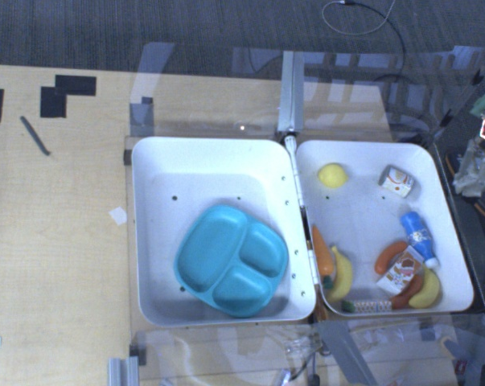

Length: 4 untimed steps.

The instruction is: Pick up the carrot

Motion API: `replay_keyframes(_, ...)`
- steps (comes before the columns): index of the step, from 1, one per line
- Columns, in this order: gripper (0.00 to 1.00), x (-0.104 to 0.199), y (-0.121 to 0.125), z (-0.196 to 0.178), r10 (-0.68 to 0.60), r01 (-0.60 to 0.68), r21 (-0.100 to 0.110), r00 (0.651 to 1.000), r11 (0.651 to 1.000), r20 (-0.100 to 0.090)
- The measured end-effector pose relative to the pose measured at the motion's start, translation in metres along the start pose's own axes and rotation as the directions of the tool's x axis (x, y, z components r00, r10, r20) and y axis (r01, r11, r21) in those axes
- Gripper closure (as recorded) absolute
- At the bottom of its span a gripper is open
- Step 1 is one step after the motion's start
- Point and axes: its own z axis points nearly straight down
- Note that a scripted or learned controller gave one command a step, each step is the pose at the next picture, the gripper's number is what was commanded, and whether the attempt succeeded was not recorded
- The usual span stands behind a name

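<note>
The carrot (322,253) lies in the right bin (363,155), pressed along its left wall in the lower left corner, orange, with its narrow end toward the top of the bin. A banana (342,273) curves just beside it on the right, touching or nearly so; that crowding against the wall probably leaves little room for jaws on either flank, so a grasp along its length looks the likelier choice.

Other items sit further right: a yellow ball (332,175) near the top, a small carton (396,182), a blue bottle (417,236), and a cluster of a sausage (389,256), a packet (399,273) and a second banana (427,290) at the lower right. The left bin (162,167) holds a blue divided plate (231,258) tilted toward its lower edge.

No arm reaches over the bins, so I cannot tell whether the jaws are apart or together. The picking has not begun, judging by the carrot resting untouched. A dark item below the first banana, at the rim, is too small to identify.
</note>
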Motion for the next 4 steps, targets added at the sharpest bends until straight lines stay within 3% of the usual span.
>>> replay_keyframes(1, 1.00, -0.002, 0.009, 0.122, 0.263, -0.263, 0.004, 0.965, 0.965, 0.001)
replay_keyframes(2, 1.00, 0.025, 0.033, 0.194, -0.009, 0.009, 0.005, 1.000, 1.000, -0.001)
replay_keyframes(3, 1.00, 0.026, -0.010, 0.021, 0.192, -0.192, -0.001, 0.981, 0.981, -0.001)
replay_keyframes(4, 1.00, 0.047, 0.038, 0.109, 0.397, -0.397, 0.003, 0.918, 0.918, 0.002)
